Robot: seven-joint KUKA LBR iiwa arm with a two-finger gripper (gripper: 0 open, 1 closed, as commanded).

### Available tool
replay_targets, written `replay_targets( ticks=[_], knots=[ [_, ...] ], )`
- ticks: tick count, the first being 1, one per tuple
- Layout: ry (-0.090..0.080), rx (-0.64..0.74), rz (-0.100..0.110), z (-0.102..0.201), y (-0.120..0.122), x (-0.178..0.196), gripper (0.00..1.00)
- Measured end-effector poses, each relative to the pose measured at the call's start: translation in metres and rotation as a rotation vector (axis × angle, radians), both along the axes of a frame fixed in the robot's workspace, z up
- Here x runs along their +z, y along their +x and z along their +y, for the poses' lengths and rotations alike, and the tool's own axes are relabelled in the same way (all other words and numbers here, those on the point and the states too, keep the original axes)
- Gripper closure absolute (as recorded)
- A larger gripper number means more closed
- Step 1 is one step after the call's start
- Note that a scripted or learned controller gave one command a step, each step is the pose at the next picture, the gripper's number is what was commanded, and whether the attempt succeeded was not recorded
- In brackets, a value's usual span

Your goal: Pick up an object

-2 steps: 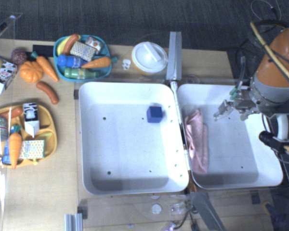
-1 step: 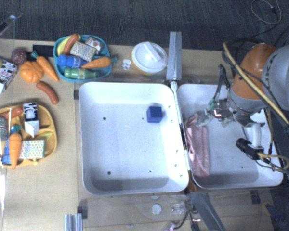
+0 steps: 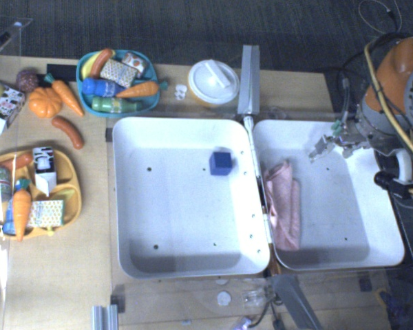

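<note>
Two white bins stand side by side on the bench. In the left bin [image 3: 144, 205] a small blue cube [image 3: 221, 162] lies alone at about 1 o'clock from the bin's middle, near the far wall. In the right bin [image 3: 344, 212] a pink cloth [image 3: 283, 203] lies crumpled along the left wall, at about 9 o'clock from that bin's middle. The gripper [image 3: 325, 146] hangs over the far right part of the right bin, at about 1 o'clock, well apart from the cloth and the cube; nothing is between its fingers, and I cannot tell if they are apart or together. The arm [image 3: 399, 81] comes in from 3 o'clock. A white lid [image 3: 214, 81] rests beyond the bins at 12 o'clock.
</note>
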State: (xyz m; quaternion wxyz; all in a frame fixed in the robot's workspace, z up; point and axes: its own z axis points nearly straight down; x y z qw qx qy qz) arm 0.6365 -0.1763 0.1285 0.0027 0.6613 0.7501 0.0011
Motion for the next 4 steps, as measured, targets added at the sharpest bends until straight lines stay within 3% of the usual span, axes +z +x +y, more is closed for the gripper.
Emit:
replay_targets(
  ticks=[1, 2, 3, 4],
  knots=[
    [0.002, -0.061, 0.002, 0.063, -0.036, -0.037, 0.00],
    [0.001, -0.015, -0.003, 0.045, -0.011, -0.041, 0.00],
    [-0.002, 0.094, -0.005, 0.027, -0.067, -0.039, 0.00],
    [0.000, 0.094, -0.009, 0.081, -0.052, -0.039, 0.00]
  ],
)
